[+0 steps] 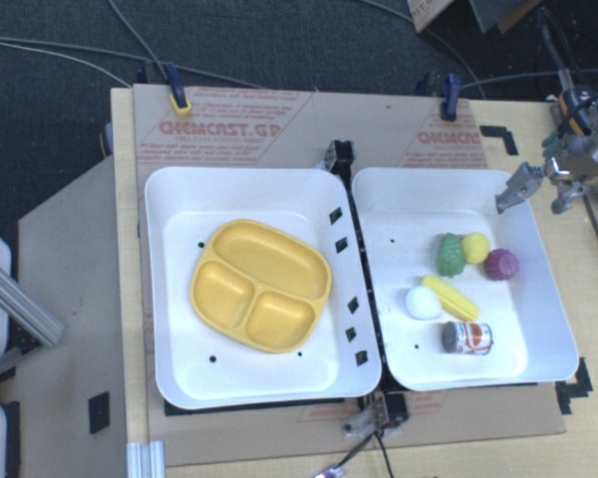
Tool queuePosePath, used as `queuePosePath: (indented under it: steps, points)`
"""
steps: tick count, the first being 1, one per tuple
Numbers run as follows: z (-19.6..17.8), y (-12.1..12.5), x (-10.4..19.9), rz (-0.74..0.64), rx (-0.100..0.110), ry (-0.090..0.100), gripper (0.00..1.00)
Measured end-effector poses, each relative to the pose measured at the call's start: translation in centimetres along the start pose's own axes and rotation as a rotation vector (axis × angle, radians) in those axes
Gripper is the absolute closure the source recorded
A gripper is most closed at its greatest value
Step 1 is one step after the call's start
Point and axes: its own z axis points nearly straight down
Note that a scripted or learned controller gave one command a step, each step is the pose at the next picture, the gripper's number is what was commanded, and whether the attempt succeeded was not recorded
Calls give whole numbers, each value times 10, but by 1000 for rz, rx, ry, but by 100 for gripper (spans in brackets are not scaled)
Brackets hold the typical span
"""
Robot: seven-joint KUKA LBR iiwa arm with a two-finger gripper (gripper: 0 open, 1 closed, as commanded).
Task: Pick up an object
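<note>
White plastic makes both shallow bins; the left bin [169,267] holds a yellow divided tray [260,284] with three compartments, lying near its middle and turned a little askew; the right bin [538,317] holds the small objects, all grouped toward its right half. A green bumpy piece [450,254] stands beside a small yellow ball [475,248], and these two touch; just beside the ball, toward the right edge, lies a purple round piece [501,263]. Lower, a white ball [423,303] touches a long yellow piece like a banana [451,298], which lies at a slant; near the front edge a small can [466,338] with a red and white label lies on its side. The gripper [541,189] hangs over the far right corner of the right bin, apart from all the objects; its two grey fingers are spread apart and nothing is between them.
</note>
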Motion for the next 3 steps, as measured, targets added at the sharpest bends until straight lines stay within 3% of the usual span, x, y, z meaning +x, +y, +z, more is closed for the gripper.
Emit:
queuePosePath:
  steps: [1,3]
  points:
    - [-8,2,1,-4,-13,-3,0]
    - [86,1,10,-3,-7,0,0]
